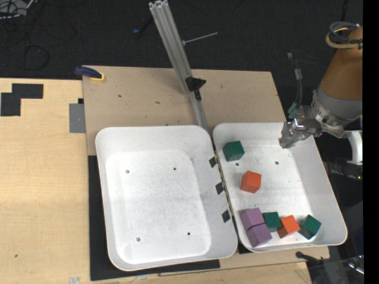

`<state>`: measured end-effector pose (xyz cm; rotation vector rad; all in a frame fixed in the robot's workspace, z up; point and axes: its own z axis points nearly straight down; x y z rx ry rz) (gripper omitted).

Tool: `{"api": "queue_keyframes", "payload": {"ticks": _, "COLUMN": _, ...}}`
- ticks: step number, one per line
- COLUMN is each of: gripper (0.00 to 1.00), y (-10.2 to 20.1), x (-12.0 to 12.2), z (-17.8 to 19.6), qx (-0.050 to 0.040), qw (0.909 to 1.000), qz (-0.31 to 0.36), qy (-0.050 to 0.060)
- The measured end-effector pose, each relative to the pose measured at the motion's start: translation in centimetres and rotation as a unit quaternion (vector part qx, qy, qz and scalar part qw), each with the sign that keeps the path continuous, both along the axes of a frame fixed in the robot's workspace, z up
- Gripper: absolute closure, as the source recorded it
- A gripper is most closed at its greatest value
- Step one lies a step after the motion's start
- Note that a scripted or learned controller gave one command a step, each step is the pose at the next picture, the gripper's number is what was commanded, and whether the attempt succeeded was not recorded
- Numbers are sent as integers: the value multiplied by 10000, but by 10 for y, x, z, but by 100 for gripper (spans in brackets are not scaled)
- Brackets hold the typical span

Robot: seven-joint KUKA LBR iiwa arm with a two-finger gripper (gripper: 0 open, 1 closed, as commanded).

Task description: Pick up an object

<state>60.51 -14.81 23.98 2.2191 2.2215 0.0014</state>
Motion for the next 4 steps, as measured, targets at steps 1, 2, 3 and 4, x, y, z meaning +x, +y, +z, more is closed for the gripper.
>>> {"api": "queue_keyframes", "payload": {"ticks": 1, "gripper": 100, "y": 54, "x": -12, "z": -10, "qx": 16, "qw": 10000, "qz": 9, "qy": 34}}
{"api": "queue_keyframes", "payload": {"ticks": 2, "gripper": 100, "y": 104, "x": -27, "z": -19, "qx": 16, "qw": 10000, "qz": 14, "qy": 38}}
{"api": "queue_keyframes", "payload": {"ticks": 3, "gripper": 100, "y": 145, "x": -56, "z": -15, "qx": 15, "qw": 10000, "qz": 14, "qy": 37}}
{"api": "queue_keyframes", "payload": {"ticks": 4, "gripper": 100, "y": 186, "x": -73, "z": -9, "qx": 14, "qw": 10000, "qz": 14, "qy": 36}}
